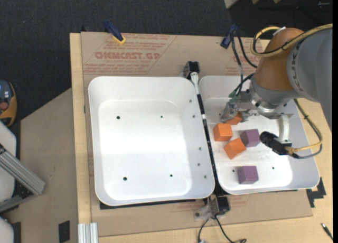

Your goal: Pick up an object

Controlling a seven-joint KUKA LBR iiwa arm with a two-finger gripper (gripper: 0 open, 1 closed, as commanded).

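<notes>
I see the pincer (234,114) low in the right bin (303,176) — grip state unreadable — with 2 orange blocks (223,131) at 6 o'clock.

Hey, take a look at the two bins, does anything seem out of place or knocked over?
Nothing stands out. Two orange blocks and two purple blocks lie loose in the right bin, none spilled. The gripper sits low over that bin.
</notes>
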